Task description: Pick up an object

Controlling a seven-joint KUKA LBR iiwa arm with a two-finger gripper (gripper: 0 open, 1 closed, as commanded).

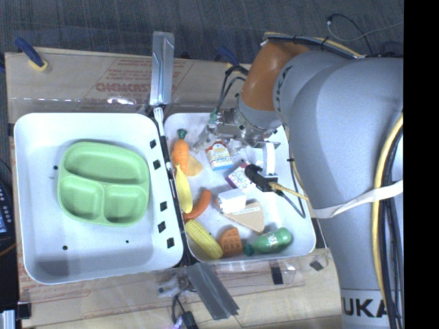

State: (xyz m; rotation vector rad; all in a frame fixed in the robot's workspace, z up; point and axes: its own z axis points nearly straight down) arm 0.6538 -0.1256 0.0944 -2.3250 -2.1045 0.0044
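My gripper [225,127] hangs low over the far end of the right bin [302,214], below the arm's orange band. Just in front of it lies a small white carton with a red and blue label [219,156]; whether the gripper touches it cannot be made out. An orange carrot [180,153] lies to the gripper's left by the bin wall. Nearer the front lie a yellow banana [183,190], a purple and white packet [239,177], a white block [232,201] and a tan wedge [248,218].
Along the right bin's front edge lie a corn cob [204,239], an orange waffle [231,240] and a green bottle [271,240]. An orange sausage [199,203] sits mid-bin. The left bin [34,204] holds a green divided tray [104,181]. The grey arm [343,136] covers the right side.
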